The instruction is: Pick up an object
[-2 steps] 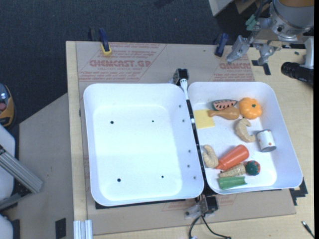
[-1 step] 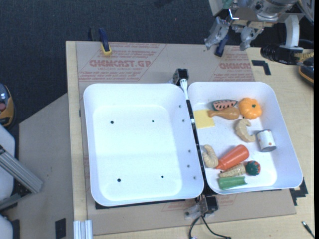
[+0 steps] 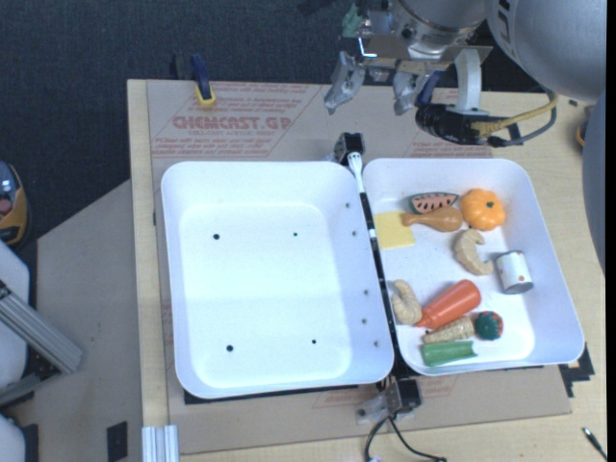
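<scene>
Spread apart with nothing between them, the jaws of the gripper (image 3: 372, 90) hang above the brown board beyond the far rims of both bins, roughly over the seam where the two bins meet. Every object lies nearer the camera than the jaws, all of them inside the right bin (image 3: 549, 248). Closest to the jaws, along the far side of that bin, sit a watermelon slice (image 3: 430, 202), a drumstick (image 3: 436, 221) touching it just below, and an orange pumpkin (image 3: 482, 210) to their right. A yellow cheese square (image 3: 395, 230) rests against the bin's left wall. Farther down lie a pale curved piece (image 3: 470, 251) and a small metal can (image 3: 513, 271) on its side. Toward the near rim are clustered a tan peanut-shaped piece (image 3: 407, 301), a red-orange carrot (image 3: 450, 302), a round dark green and red item (image 3: 489, 325), and a green stick (image 3: 448, 351). The left bin (image 3: 192, 195) sits beside the right one, their walls touching.
</scene>
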